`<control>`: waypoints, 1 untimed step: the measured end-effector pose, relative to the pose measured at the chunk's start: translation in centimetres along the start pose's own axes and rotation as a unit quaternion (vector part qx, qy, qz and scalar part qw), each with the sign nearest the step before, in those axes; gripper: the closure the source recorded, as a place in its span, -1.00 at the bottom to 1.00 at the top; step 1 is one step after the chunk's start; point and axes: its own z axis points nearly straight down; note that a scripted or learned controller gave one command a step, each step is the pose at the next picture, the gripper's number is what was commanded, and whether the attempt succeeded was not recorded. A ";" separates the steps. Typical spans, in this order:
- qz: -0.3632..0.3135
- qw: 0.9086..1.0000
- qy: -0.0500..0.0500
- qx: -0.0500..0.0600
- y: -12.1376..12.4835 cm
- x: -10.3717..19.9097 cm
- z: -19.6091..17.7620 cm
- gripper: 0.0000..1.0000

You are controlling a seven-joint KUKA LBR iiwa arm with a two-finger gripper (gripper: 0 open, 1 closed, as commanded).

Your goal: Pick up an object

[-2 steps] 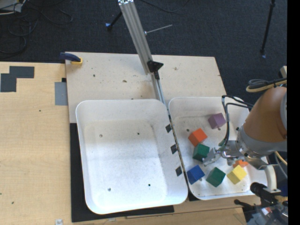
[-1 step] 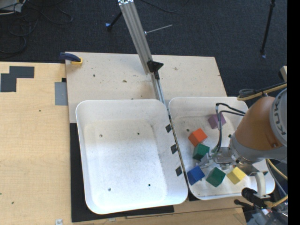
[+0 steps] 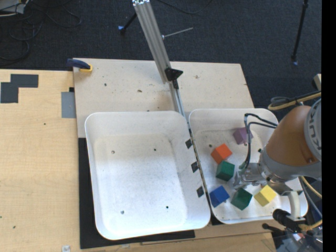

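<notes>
Over the right bin the arm bends steeply down, its pincer low among the blocks; its grip can't be made out. Dark green cubes sit just left and below.

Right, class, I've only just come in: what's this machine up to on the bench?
A grey robot arm with an orange band reaches in from the right over the right bin, its job being to pick up an object. Its tool hangs low among small blocks: an orange block, two green blocks, a blue block, a yellow block and a purple block. Nothing is visibly held yet. The left bin sits beside it.
</notes>
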 end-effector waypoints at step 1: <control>-0.006 1.000 -0.002 -0.002 0.8 0.8 -5.1 1.00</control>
